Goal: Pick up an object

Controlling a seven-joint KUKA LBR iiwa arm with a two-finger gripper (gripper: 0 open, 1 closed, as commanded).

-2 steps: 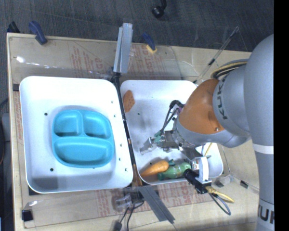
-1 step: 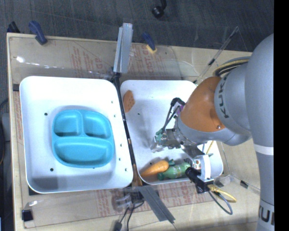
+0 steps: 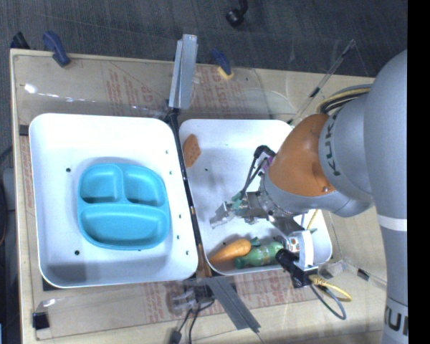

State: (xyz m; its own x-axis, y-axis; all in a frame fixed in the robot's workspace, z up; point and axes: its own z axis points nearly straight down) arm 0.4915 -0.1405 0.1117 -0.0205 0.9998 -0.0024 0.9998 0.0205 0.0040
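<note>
Camera view: the gripper (image 3: 226,212) hangs low inside the right bin (image 3: 222,131), fingers spread apart with nothing between them, apparently positioned for a grasp. The carrot (image 3: 230,249) lies just below it against the bin's near wall, touching the green bottle (image 3: 261,255).

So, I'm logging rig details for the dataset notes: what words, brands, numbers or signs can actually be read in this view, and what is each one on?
"KUKA": grey letters running down the arm's grey casing, beside the orange band; partly cut off by the curve.
Red printed marks: repeated along the clear sheet covering the bench around the bins; too small and blurred to read.
No text can be made out on the blue tray.
</note>
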